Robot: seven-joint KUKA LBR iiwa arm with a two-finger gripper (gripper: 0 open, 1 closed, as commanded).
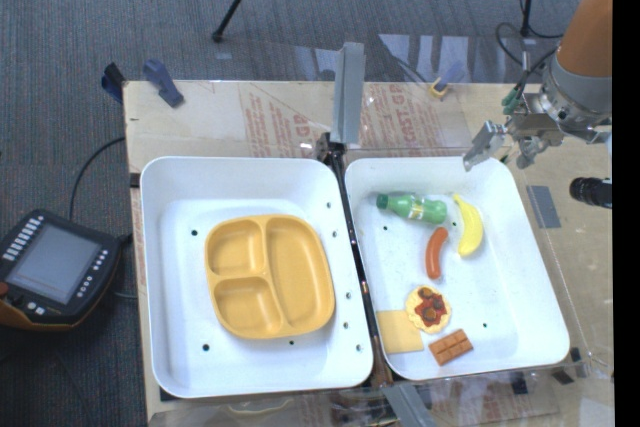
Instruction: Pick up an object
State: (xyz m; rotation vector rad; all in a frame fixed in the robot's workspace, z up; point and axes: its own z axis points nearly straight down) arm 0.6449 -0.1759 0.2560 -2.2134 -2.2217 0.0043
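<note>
Claw (505,143) open, holding nothing, above right bin (520,215) — green bottle (411,206) label unreadable; bench (270,120) lettering illegible.

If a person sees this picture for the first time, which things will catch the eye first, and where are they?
The yellow divided plate stands out most, lying in the middle of the left bin. Next come the small toy foods in the right bin: a green bottle, a banana and a sausage. The gripper hangs above that bin's far right corner.
</note>
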